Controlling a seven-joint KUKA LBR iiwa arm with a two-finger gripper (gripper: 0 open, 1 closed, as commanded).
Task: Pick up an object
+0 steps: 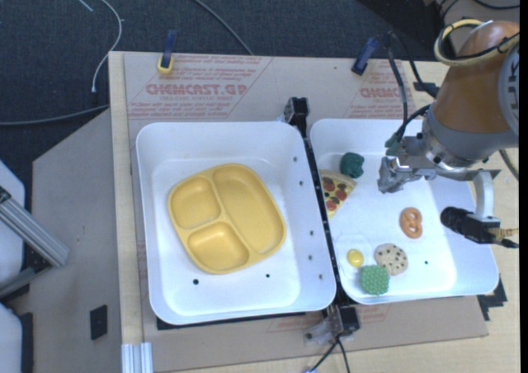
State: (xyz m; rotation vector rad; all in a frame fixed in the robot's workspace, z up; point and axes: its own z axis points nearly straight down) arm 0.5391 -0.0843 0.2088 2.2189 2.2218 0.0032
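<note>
The gripper (394, 175) hangs over the right bin (462, 276); whether it is open or closed cannot be told. The pretzel (411, 222) lies just below it, apart from it. The pizza slice (336, 191) lies to its left.

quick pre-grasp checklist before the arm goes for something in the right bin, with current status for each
1. Targets in right white bin: dark green broccoli piece, pizza slice, brown pretzel, small yellow piece, chocolate chip cookie, light green bumpy ball: ok.
2. Gripper above that bin: ok.
3. Gripper free of any object: ok.
4. Finger opening: cannot tell.
5. Cookie and ball spaced for a clean pick: not ok, they touch.
6. Yellow divided plate out of the way in the left bin: ok.
</note>
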